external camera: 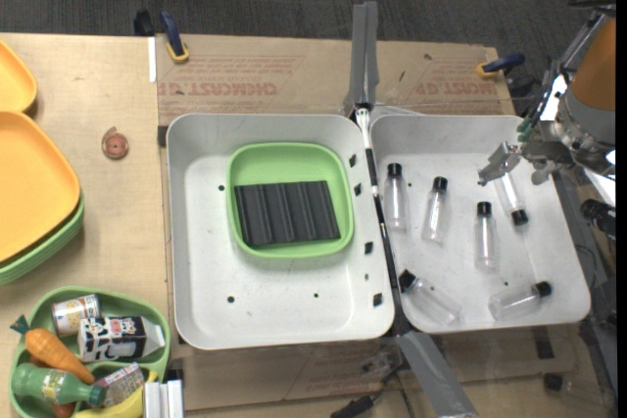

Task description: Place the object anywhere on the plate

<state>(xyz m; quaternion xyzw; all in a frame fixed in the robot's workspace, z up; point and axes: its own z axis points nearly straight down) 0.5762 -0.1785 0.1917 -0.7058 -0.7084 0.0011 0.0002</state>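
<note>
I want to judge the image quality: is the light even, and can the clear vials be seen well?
Camera view: the light is soft and even, with faint shadows in the left bin; the clear vials nearly merge with the white right bin, black caps marking them; the gripper looks slightly blurred.

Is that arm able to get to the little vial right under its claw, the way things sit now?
Probably yes. The gripper hangs just above the vial at the right bin's far right, nothing lies between them, and the neighbouring vials lie apart from it.
</note>
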